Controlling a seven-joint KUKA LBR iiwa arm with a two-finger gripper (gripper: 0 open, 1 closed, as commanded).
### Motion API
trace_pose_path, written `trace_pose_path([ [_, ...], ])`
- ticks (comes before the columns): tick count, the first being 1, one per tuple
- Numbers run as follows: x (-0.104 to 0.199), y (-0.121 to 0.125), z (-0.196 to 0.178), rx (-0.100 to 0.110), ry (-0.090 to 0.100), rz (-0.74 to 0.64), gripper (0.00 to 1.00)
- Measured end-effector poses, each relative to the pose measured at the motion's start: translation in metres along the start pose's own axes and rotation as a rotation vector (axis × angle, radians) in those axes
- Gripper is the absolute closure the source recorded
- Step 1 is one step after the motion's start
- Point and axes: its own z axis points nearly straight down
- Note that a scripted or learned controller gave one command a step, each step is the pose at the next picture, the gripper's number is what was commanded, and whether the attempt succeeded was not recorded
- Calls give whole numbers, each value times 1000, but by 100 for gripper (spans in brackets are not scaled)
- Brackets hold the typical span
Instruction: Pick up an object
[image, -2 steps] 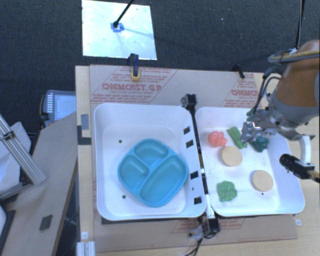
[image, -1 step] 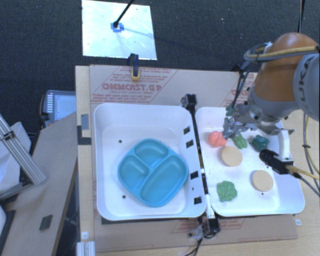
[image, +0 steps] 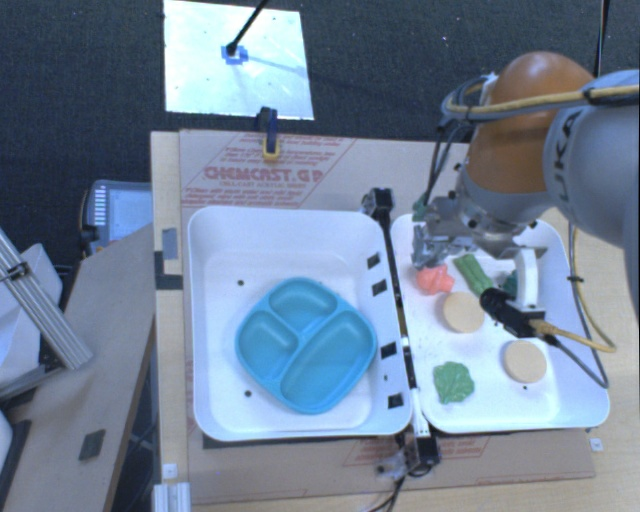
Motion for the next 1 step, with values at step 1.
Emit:
trace_pose_path([
  [1,61,11,12,1,0,-1,100],
])
